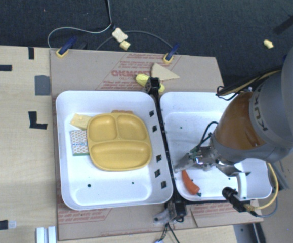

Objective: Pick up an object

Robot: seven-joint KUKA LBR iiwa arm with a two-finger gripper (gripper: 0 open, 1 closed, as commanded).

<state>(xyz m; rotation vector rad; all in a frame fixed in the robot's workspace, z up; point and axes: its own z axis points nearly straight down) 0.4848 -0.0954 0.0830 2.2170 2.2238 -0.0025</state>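
One yellow three-compartment plastic plate (119, 140) and one patterned sponge (78, 142) in the left white bin (65, 135); one orange carrot-like piece (190, 182) in the right white bin (186, 105); grey arm (252, 120) bent low over it, gripper (197, 158) near the carrot, grasp impossible to tell

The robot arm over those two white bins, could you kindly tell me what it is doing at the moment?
The arm reaches in from the right over the right bin, with its hand low inside it. An orange object lies on the bin floor just below the hand, near the front wall, and nothing shows between the fingers. The left bin holds a yellow divided plate, with a yellow sponge and a small patterned packet tucked at its left edge. So nothing has been lifted yet.
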